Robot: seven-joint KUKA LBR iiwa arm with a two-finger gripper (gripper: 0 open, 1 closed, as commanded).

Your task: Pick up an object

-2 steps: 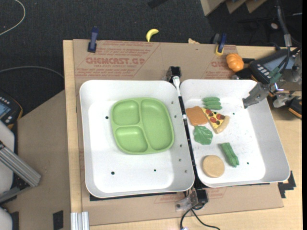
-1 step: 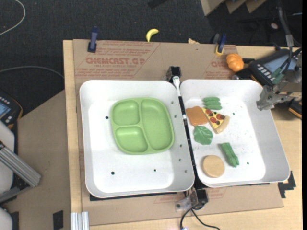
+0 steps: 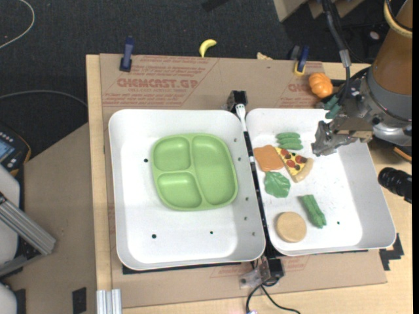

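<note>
Nothing picked yet: gripper (image 3: 325, 144) hovers over the right bin (image 3: 353, 201), can't tell its state, while pizza slice (image 3: 294, 163), pea pods (image 3: 289, 139), leaf (image 3: 277, 184), cookie (image 3: 291, 227) and pickle (image 3: 313, 210) all lie there ungrasped.

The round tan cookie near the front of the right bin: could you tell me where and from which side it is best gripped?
Probably from straight above, fingers closing across the round tan cookie at its edges. It lies flat, apart from the green pickle beside it, with bare bin floor on its other sides.
</note>
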